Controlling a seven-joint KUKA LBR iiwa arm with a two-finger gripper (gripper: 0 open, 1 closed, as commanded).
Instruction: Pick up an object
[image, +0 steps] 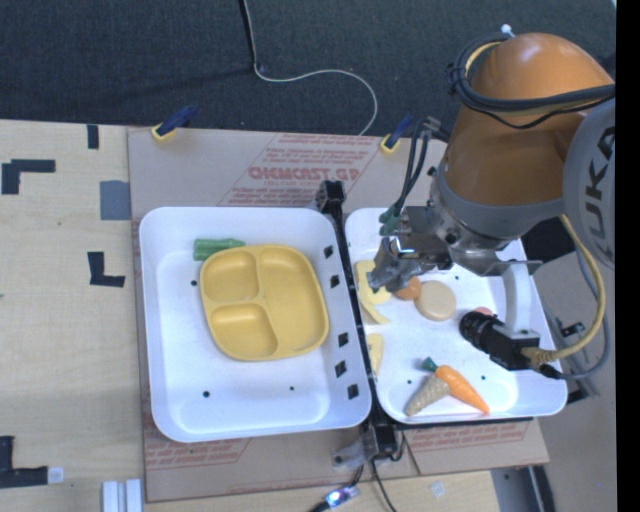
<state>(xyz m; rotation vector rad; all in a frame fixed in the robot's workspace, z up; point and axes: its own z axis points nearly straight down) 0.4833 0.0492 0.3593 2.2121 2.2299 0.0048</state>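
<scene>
Orange ball (407, 290) sits just under my tool (390, 272), whose grip state I cannot tell, crowded by the beige disc (436, 301) at three o'clock, so it may roll away.

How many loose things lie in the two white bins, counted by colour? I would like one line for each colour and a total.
Yellow: 3, the divided plate and two pieces by the divider
Green: 1, a stick behind the plate
Orange: 2, a carrot and a small piece
Beige: 2, a round piece and a cone
Total: 8
</scene>
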